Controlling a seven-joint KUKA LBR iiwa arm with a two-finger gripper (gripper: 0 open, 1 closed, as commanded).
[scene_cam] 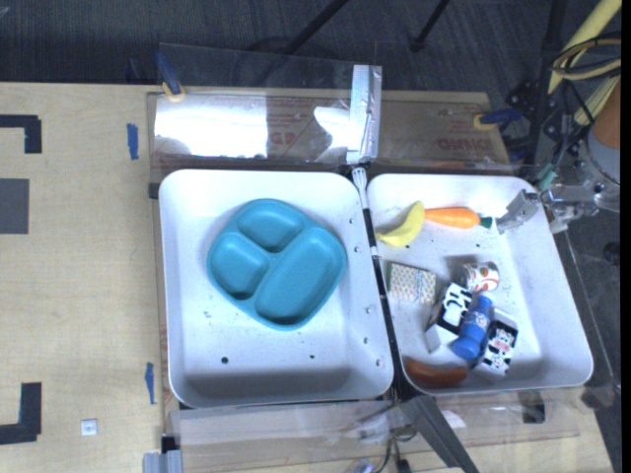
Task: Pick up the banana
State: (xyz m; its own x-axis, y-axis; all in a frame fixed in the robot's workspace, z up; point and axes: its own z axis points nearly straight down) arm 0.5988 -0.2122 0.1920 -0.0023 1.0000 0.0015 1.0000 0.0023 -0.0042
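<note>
Presently logged: banana (402, 224) at far-left corner of right bin (567, 294), touching carrot (451, 218); gripper (520, 208) near far-right rim, state untellable; risked catching carrot instead, given contact

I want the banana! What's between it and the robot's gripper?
In the camera view, an orange carrot lies between the banana and the gripper, touching the banana's end.

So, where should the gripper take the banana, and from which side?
Probably at the middle of the banana, from above, closing across its narrow width. It lies flat in the right bin, its upper end close beside the carrot, so stay clear of that end.
</note>
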